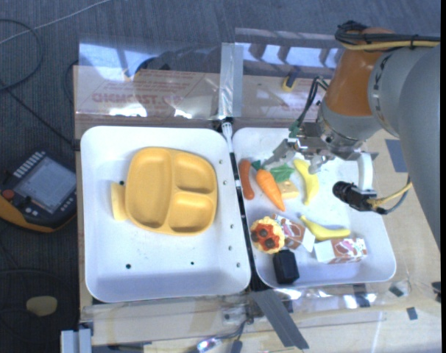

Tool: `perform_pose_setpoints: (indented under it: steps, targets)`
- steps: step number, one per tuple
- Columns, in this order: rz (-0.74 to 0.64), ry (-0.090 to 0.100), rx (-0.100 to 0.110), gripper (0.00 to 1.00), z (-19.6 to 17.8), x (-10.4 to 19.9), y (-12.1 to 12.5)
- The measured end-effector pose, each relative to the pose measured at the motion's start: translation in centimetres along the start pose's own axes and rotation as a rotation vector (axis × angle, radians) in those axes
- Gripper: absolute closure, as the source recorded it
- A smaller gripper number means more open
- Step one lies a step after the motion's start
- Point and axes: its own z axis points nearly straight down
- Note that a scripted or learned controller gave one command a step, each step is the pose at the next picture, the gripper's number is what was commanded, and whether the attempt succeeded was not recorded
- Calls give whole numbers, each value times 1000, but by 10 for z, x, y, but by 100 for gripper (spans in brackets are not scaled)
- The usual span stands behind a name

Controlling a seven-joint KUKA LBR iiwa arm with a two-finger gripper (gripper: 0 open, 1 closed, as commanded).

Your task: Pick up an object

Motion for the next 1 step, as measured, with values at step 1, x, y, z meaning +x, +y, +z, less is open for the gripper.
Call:
perform_pose_setpoints:
  steps: [1]
  targets:
    - [71, 1, -5, 0, 88, -17, 11]
